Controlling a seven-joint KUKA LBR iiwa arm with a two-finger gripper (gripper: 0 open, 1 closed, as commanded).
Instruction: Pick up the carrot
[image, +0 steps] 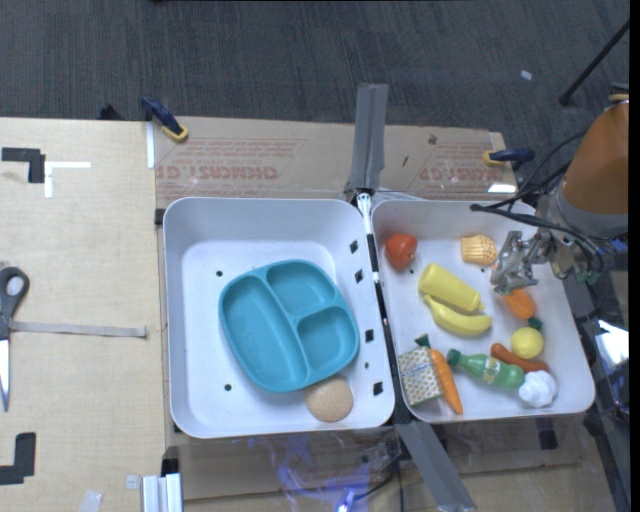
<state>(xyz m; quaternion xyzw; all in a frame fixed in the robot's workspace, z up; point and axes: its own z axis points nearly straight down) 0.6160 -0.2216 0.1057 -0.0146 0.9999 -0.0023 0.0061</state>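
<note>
A long orange carrot (448, 383) lies in the right bin (570, 310) near its front edge, next to a small carton (419, 376). A shorter orange carrot-like piece (520, 303) with a green end lies near the bin's right wall. My gripper (512, 272) hangs over the right bin's upper right part, directly above and touching or nearly touching that shorter orange piece. It stands well apart from the long carrot.
The right bin also holds a tomato (400, 250), corn (479, 249), a banana (461, 320), a yellow block (448, 288), a lemon (527, 342), a green bottle (486, 368) and a white piece (537, 390). The left bin (190, 300) holds a blue divided plate (288, 325) and a round bun (329, 400).
</note>
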